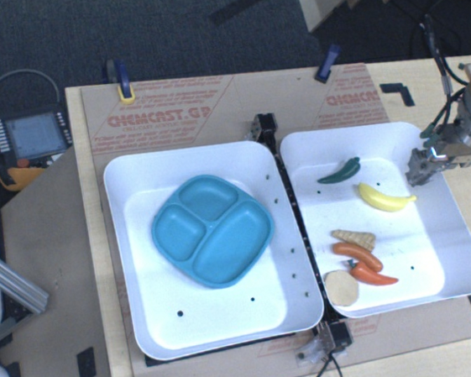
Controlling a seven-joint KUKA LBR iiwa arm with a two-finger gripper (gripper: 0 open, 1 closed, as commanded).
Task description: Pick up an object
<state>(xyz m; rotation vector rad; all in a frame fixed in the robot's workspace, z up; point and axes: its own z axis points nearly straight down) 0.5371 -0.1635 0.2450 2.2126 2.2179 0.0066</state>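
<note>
White plastic bins, two side by side: left bin (pixel 131 237) holds one blue divided plate (pixel 214 241), right bin (pixel 452 235) holds the pickable stuff. Nearest the camera in the right bin: one tan round disc (pixel 342 288), touching two orange-red pieces, a carrot-like one (pixel 372 274) and a sausage-like one (pixel 357 251), then one tan wedge (pixel 355 236) just behind. Farther back: one yellow banana (pixel 384 198), then one dark green pepper (pixel 340 171). Six items total, all look like light toy food, stiff and smooth, likely slippery on curved faces. Banana is my pick: it lies apart from the cluster, so grab across its mid-body, narrow axis. Gripper (pixel 423 166) sits at the right bin's far right edge, near the banana tip, nothing visible between its fingers; can't tell how far open it is.
</note>
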